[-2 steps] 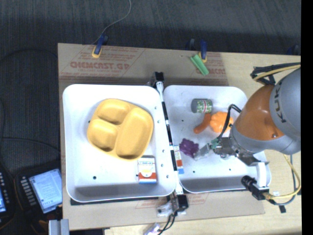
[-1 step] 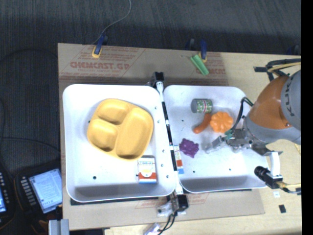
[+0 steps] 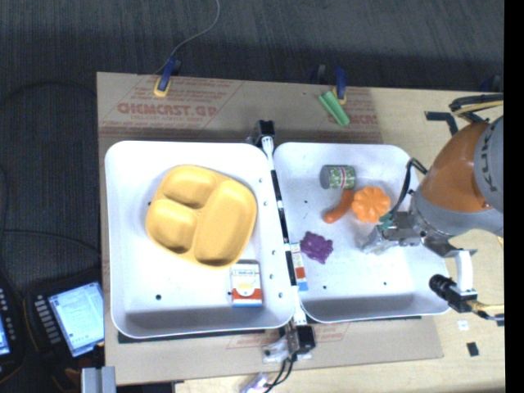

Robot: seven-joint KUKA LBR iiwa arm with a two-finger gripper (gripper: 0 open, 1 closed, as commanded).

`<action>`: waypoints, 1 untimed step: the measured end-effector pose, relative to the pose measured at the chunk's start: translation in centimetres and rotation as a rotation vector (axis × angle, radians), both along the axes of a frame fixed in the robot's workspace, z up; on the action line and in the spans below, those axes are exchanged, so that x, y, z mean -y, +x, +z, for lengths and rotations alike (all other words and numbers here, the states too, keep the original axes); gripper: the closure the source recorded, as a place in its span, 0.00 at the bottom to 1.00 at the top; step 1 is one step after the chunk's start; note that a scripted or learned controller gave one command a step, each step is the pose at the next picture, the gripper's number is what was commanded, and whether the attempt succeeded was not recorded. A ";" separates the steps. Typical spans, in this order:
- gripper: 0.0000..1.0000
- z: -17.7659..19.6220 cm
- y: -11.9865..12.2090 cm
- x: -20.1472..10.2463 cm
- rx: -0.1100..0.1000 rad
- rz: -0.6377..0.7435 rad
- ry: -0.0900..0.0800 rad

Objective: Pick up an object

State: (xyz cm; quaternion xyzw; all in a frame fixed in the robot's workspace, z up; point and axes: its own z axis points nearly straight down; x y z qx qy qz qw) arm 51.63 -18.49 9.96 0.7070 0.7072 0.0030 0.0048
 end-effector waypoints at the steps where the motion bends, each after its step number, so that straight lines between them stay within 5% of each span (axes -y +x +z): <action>1: 0.00 0.0 0.0 0.0 0.000 0.000 0.000</action>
